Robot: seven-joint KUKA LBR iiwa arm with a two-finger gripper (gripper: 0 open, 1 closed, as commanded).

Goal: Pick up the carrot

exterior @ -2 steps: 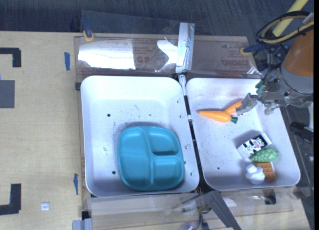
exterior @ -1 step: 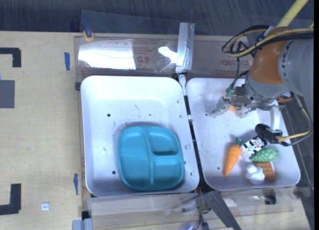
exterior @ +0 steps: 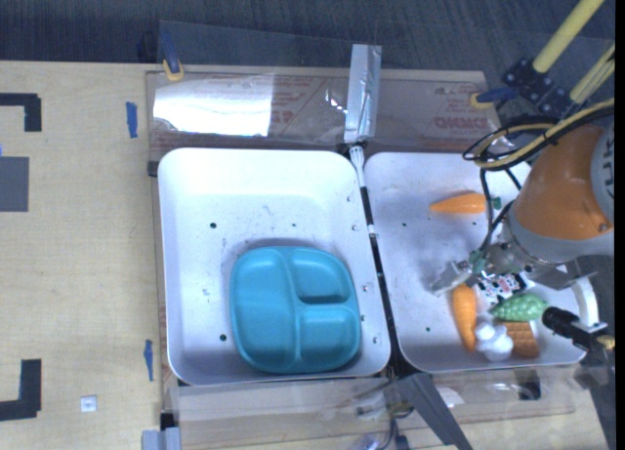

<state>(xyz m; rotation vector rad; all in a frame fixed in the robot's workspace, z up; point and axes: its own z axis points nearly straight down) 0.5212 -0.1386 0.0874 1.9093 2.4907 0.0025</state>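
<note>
From my seat I see two orange, tapered things that could be the carrot. One orange carrot-shaped piece lies on its side near the far wall of the right white bin, apart from everything else. A second orange carrot-like piece lies near the front of the same bin, just beside a cluster of small items: a green leafy toy, a white lump and a brownish-orange block.

The two-finger gripper hangs just above that second orange piece, at the end of the grey arm with its orange band, which comes in from the right. I cannot tell how its jaws stand; the wrist and cabling crowd that spot.

In the left white bin sits a teal plastic divided tray, toward the front. Both bins rest on a light wooden bench.
</note>
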